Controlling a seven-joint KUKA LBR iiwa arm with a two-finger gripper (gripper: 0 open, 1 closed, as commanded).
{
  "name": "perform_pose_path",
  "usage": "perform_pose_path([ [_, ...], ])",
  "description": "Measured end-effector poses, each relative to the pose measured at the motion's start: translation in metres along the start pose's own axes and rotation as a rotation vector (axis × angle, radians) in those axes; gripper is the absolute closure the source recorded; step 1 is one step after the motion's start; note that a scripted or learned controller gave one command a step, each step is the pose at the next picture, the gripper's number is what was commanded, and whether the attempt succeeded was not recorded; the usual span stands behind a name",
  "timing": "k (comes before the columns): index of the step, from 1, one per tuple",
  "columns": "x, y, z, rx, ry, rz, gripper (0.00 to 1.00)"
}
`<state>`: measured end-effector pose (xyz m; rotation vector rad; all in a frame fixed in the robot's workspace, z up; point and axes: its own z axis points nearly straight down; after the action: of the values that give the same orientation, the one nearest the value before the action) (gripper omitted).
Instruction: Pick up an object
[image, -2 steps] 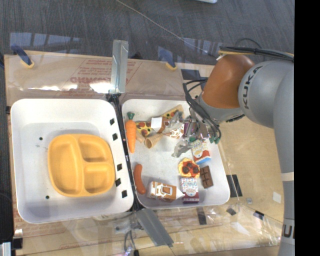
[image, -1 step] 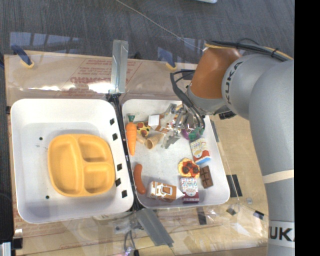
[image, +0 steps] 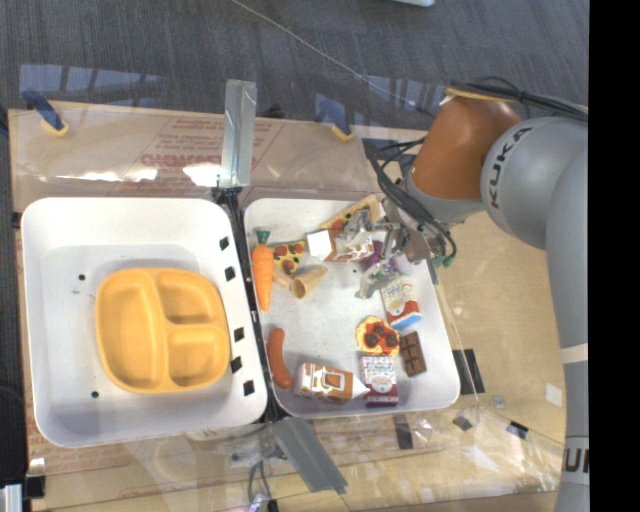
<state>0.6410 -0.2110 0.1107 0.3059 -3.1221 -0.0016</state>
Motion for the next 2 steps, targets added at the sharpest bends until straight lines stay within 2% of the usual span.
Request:
perform_pose_path([
  [1,-0.032,0.062,0.013,0.004,-0.014,0.169,0.0],
  [2,-0.033,0.062,0.001,0.006,-0.016,0.163,1.0],
])
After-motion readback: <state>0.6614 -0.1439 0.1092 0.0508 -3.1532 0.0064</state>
